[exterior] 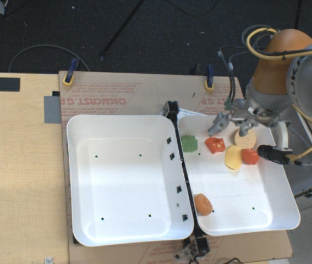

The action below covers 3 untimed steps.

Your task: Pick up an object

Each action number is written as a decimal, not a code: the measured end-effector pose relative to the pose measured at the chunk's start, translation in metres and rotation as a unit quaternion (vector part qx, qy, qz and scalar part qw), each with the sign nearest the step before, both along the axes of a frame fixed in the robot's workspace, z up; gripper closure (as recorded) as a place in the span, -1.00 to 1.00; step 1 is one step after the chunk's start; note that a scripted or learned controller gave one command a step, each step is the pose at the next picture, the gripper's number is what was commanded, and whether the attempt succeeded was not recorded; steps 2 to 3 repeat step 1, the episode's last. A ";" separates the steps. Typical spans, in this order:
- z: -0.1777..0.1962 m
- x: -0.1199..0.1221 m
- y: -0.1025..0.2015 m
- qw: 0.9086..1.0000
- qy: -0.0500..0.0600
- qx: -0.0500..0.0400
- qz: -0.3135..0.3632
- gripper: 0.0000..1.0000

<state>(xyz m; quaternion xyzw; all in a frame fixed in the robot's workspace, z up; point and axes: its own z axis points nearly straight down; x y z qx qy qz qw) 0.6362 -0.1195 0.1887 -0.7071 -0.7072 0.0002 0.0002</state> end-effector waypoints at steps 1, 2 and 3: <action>-0.106 0.005 -0.025 1.000 0.004 0.000 -0.001 -1.00; -0.106 0.005 -0.025 1.000 0.004 0.000 -0.001 -1.00; -0.106 0.005 -0.025 1.000 0.004 0.000 -0.001 -1.00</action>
